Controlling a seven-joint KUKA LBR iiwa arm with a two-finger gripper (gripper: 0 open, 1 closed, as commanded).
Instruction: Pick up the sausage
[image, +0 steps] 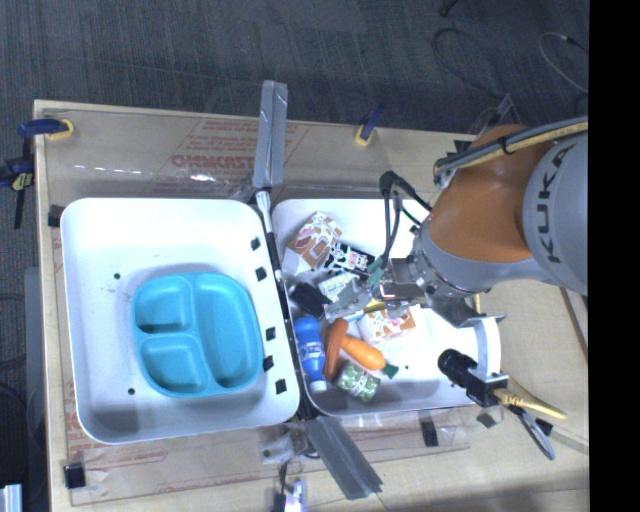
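Grey arm (500, 220) reaches in from three o'clock over the right bin (470, 395). Its hand (375, 290) hangs amid the clutter; whether it grips anything I cannot tell. What looks like the sausage (335, 338) lies just at its seven o'clock, beside the carrot (362, 352).
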